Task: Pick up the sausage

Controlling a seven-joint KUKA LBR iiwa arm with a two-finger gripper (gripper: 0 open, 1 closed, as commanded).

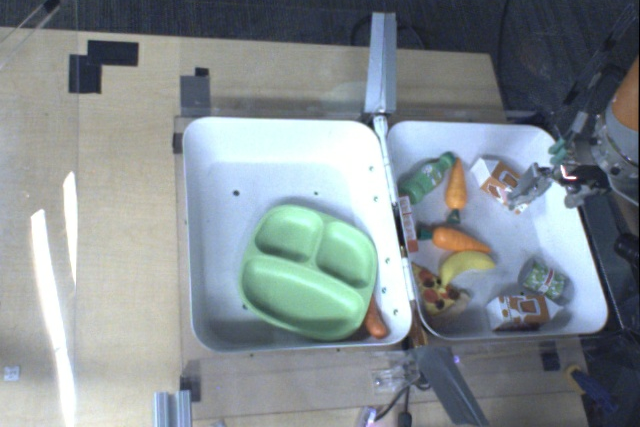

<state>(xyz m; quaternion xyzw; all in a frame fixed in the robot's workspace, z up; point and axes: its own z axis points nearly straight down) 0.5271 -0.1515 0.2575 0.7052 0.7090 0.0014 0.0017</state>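
Observation:
The sausage (375,322) is a small orange-brown piece in the left bin (215,215), at its front right corner. It is partly tucked under the edge of the green divided plate (310,270). My gripper (552,189) hovers over the right bin (590,255) near its far right side, far from the sausage. It is open, with nothing between its fingers. One finger (528,187) points toward a small orange-and-white carton (497,179).
The right bin holds a green bottle (428,175), two carrots (456,187) (461,239), a banana (467,264), a pizza slice (440,293), a green can (545,280) and another carton (520,311). A metal divider (381,65) stands between the bins.

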